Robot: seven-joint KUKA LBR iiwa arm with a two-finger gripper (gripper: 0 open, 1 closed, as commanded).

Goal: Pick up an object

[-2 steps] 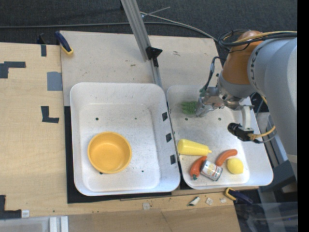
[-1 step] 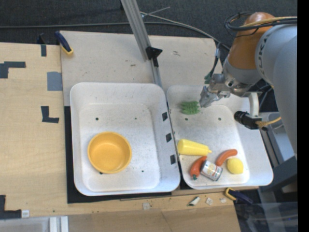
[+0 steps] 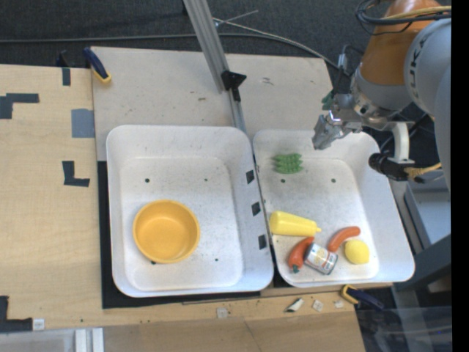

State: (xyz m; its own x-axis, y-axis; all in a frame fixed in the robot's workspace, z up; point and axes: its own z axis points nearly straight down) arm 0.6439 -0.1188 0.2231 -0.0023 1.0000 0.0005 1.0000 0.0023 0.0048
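Note:
My gripper (image 3: 323,139) hangs over the back edge of the right bin (image 3: 366,169), up and to the right of a green bumpy object (image 3: 288,163). Nothing shows between its tips. Near the bin's front lie a yellow wedge-shaped piece (image 3: 292,224), a red-orange sausage (image 3: 344,237), a second red sausage-like piece (image 3: 297,253), a small tin can (image 3: 321,259) and a yellow lemon (image 3: 357,251). The left bin (image 3: 176,160) holds a yellow bowl (image 3: 166,230).
A slanted metal pole (image 3: 212,50) rises from between the bins at the back. A yellow-and-blue clamp (image 3: 97,64) sits at the bench's back left corner. The grey arm with its orange band (image 3: 399,42) fills the upper right.

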